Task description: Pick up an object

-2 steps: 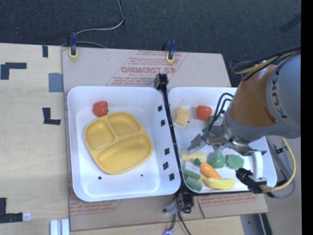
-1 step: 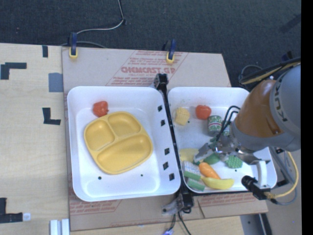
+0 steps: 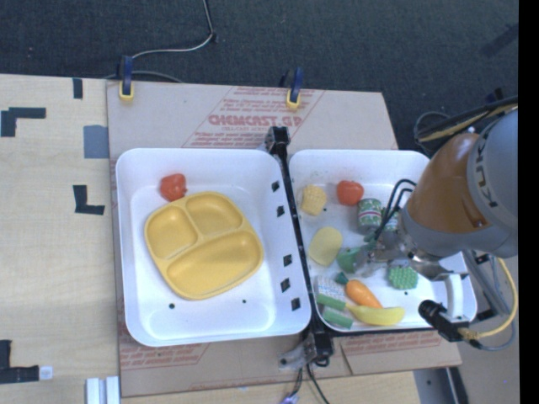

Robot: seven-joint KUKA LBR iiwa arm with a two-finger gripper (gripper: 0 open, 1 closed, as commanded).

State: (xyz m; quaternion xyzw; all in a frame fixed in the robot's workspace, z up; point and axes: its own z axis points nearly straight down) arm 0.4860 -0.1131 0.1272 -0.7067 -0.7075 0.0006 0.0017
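A bulky grey arm (image 3: 505,183) with rounded housings, and a wide orange band (image 3: 450,194) wrapping it just above the wrist. Dark lettering sits on the grey shell near the band, cut off and unreadable. A thin black cable (image 3: 394,202) loops along the band's left side. At the tip, a small dark metal gripper (image 3: 364,257). Below the wrist there's a white bracket (image 3: 459,297), a black knob-like part (image 3: 434,314) and a yellow cable (image 3: 497,326).
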